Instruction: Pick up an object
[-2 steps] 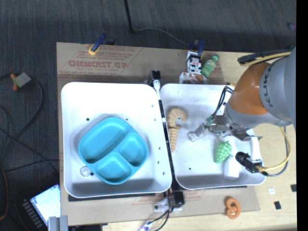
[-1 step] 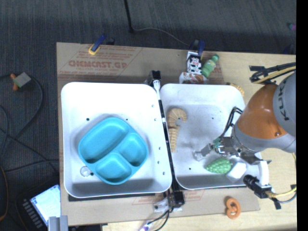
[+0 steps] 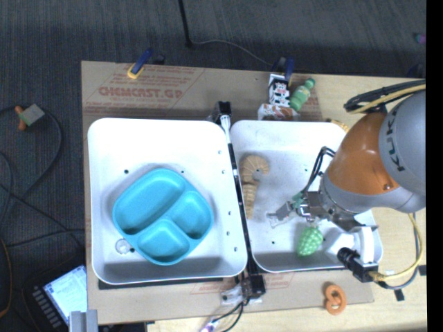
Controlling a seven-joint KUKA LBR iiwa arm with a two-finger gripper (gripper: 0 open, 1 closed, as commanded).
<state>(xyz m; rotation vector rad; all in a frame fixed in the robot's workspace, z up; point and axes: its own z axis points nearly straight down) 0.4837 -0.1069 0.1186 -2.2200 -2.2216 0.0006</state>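
Observation:
My gripper [image 3: 292, 210] hangs low over the middle of the right bin [image 3: 277, 138], under the orange wrist band. A green bumpy toy like a bunch of grapes [image 3: 310, 241] lies just below and to the right of it, near the bin's front wall. A tan toy shaped like a cone with a ridged top [image 3: 252, 176] lies at the bin's left side, apart from the gripper. A blue divided plate [image 3: 163, 214] sits in the left bin [image 3: 104, 137].
A small printed box [image 3: 277, 97] and a green bottle-like toy [image 3: 302, 94] stand on the bench behind the right bin. An orange ring [image 3: 334, 298] lies on the bench in front of it. Cables trail from the arm at the right.

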